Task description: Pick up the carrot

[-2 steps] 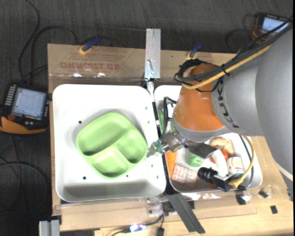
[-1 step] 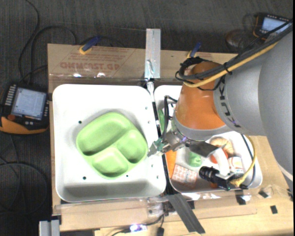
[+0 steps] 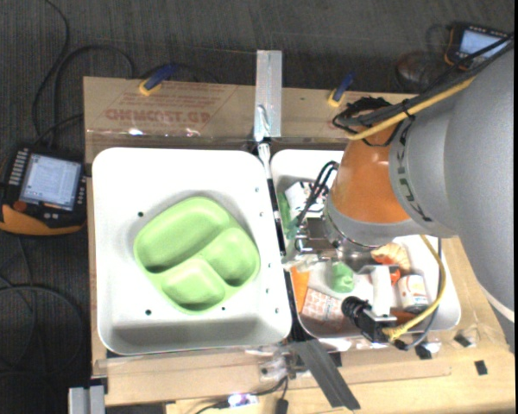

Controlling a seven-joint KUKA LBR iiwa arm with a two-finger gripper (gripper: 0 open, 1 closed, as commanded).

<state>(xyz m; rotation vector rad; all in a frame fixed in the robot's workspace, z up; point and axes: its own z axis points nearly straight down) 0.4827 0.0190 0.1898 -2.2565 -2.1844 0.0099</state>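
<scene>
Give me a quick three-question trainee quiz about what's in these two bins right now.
1. True or false: the green plate lies in the left bin.
2. Over which bin is the arm reaching? A) left B) right
3. Fill in: the plate has ___ compartments.

Key: 1 true; 2 B, the right bin, which holds a clutter of small things; 3 three.

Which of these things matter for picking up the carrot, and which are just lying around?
For the job: arm; right bin beneath it; orange piece at that bin's left edge, possibly the carrot.
Lying about: green plate in left bin; small green thing; handheld screen.
</scene>
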